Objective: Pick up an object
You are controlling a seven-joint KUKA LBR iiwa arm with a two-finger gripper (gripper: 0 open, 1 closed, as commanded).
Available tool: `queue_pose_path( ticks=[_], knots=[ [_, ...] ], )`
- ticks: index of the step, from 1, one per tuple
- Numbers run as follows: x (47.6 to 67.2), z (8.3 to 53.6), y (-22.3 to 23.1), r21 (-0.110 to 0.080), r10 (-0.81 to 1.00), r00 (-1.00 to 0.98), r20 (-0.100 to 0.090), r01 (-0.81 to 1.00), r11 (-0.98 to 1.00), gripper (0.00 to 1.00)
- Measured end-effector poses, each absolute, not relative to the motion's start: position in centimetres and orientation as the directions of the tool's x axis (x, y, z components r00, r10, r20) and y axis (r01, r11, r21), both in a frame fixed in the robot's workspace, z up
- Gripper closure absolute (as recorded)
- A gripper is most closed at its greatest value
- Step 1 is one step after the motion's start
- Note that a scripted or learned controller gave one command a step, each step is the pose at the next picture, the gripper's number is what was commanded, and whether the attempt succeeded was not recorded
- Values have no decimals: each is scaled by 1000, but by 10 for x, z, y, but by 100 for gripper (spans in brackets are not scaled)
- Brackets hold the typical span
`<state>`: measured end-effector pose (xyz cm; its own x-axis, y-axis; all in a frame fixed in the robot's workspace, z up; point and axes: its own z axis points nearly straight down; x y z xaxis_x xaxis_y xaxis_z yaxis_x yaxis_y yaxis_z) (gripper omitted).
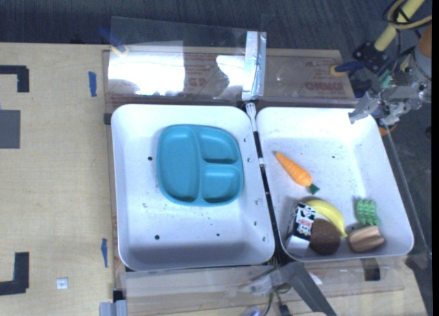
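The right bin (343,136) holds several toy foods. An orange carrot (293,169) lies near its middle. At the front sit a yellow banana (328,214), a black-and-white milk carton (302,223), a brown round fruit (324,237), a green bunch (367,211) and a brown bread roll (365,238). My gripper (376,107) hovers over the bin's back right corner, well away from all of these and with nothing seen in it.
A blue divided plate (200,164) lies in the left bin (130,191). A clear plastic wall (206,68) stands behind both bins. Yellow cables (405,7) hang by the arm at the top right.
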<state>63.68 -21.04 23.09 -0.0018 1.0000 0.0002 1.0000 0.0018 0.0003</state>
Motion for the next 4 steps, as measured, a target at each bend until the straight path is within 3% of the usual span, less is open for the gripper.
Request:
queue_pose_path(
  ticks=[1,2,3,4],
  knots=[
    [624,110,-148,-10,997,73,3,997,-73,0],
    [637,160,-139,6,992,124,0,992,-124,0],
    [582,91,-89,-3,999,47,1,999,-47,0],
    [583,102,-91,2,999,53,1,999,-53,100]
  ],
)
